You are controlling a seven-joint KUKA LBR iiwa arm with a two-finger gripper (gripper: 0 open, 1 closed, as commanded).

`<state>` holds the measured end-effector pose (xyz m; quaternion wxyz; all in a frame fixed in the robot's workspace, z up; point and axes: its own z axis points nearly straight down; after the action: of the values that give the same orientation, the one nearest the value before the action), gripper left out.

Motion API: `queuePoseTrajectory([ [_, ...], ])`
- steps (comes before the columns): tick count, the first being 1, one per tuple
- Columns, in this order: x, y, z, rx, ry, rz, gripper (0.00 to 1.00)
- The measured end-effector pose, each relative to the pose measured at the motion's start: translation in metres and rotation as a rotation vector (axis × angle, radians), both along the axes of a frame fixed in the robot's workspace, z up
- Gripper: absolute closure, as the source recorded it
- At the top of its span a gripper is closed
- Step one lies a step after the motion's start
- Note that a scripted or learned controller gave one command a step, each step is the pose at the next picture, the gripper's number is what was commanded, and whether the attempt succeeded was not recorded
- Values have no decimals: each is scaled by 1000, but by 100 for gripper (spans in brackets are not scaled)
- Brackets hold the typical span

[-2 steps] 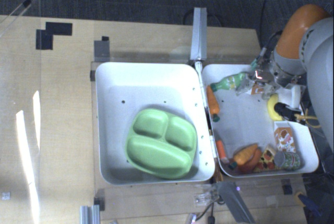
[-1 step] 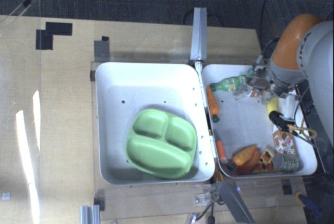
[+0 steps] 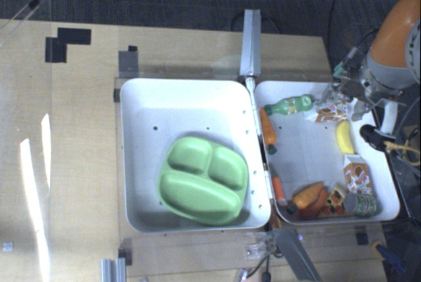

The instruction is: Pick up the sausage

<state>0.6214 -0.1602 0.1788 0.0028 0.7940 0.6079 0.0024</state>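
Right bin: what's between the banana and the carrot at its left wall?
Nothing; camera view shows bare bin floor between the carrot and the banana.

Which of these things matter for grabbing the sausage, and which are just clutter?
Job: sausage, probably the reddish stick at the right bin's left wall; gripper.
Lying about: green plate, bottle, carrot, banana, packet, can.

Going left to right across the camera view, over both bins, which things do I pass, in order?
Green divided plate in the left bin → long orange piece against the right bin's left wall → green bottle → yellow banana. The pile in the near right corner overlaps too much to order.
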Motion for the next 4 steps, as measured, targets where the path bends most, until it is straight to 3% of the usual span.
queuePoseTrajectory([
  [1, -29, 29, -90, 3, 2, -315, 0],
  [2, -70, 31, -90, 4, -5, -247, 0],
  [3, -130, 41, -89, 3, -8, -222, 0],
  [4, -127, 41, -78, 4, -15, -221, 100],
])
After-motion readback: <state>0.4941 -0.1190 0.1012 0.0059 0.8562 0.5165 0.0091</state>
